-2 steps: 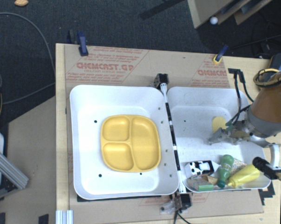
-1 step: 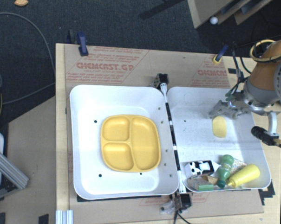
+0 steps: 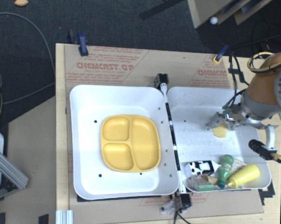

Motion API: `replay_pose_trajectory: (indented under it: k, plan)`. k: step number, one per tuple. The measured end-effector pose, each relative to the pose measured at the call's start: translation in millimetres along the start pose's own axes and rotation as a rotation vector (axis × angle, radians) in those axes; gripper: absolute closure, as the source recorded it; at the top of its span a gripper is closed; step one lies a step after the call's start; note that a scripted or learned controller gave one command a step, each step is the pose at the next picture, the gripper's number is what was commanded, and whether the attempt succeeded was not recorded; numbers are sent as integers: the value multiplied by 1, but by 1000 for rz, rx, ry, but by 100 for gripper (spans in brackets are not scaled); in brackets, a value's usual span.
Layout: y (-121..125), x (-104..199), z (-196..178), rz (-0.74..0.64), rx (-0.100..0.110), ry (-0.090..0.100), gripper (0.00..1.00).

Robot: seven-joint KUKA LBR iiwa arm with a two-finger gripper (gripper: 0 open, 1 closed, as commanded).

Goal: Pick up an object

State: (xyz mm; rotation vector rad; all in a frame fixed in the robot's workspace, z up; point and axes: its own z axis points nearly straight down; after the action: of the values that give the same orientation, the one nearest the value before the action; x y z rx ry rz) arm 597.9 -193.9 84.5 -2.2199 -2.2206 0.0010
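The gripper is low in the right bin, right above a small pale yellow lump — its fingers look spread apart, with nothing between them. More toys sit in a pile in the near corner — a yellow bottle and a green thing. A yellow plate lies in the left bin.

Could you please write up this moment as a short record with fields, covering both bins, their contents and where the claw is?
left bin: holds a yellow plate with three compartments, lying flat
right bin: holds a pale yellow lump and a pile of small things in its near corner
pile: includes a yellow bottle and a green toy
claw: low over the right bin, right by the lump
grasp: cannot tell
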Motion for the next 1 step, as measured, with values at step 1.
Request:
replay_pose_trajectory:
  k: [1]
  plan:
    - [1, 0, -10, 0, -2, -1, 100]
